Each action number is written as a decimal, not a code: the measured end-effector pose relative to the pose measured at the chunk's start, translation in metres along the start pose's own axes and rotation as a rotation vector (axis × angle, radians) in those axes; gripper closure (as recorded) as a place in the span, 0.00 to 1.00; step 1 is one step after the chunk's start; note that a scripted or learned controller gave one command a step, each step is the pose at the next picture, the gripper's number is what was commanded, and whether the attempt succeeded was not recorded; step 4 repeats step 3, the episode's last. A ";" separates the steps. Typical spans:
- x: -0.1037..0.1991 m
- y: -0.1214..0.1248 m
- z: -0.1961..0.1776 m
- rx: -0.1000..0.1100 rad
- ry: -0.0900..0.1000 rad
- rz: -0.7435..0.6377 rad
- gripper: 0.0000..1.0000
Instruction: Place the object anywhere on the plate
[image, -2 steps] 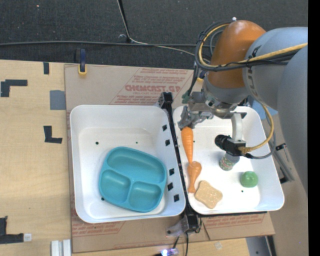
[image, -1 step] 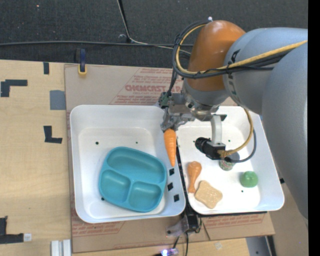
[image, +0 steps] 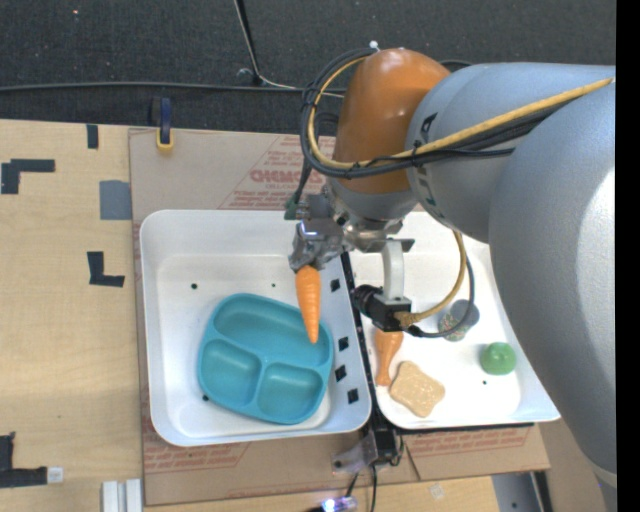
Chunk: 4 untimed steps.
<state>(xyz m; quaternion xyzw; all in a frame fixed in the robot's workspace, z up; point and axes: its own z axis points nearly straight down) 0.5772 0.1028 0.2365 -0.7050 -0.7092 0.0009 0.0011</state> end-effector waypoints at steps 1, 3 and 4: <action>0.034 0.001 0.023 0.002 -0.001 0.001 1.00; 0.024 -0.001 0.005 -0.001 -0.001 0.004 0.00; 0.024 -0.001 0.005 -0.001 -0.001 0.004 0.00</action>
